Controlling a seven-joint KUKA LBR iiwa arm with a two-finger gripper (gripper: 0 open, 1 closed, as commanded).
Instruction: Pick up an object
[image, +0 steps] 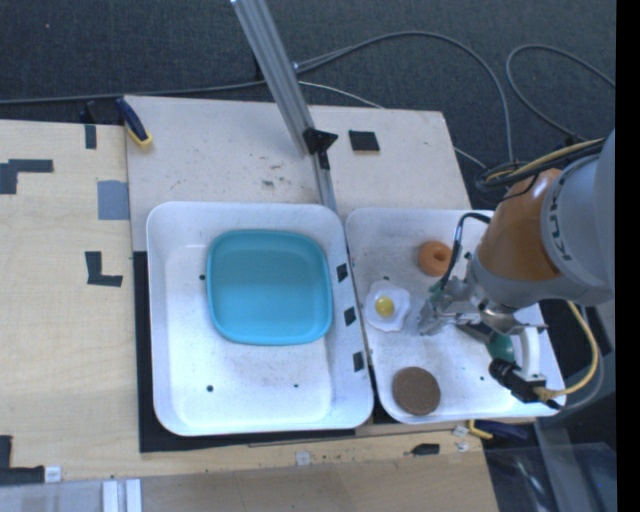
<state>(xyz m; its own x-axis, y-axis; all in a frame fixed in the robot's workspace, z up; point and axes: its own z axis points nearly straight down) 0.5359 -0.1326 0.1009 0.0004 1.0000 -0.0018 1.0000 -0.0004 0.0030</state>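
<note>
— Fried egg toy (387, 305) lies in the right bin (400, 228), just left of the gripper (432, 318). Is it held?

— No. I cannot tell if the fingers are apart or together; the wrist hides them.

— What risk do you see?

— The gripper may push the flat egg toward the bin wall, or close on nothing. The orange piece (434, 257) is also near.

left bin (170, 400): teal plate (269, 287) | bench (60, 300): tape marks | cables (520, 80): floor
</note>
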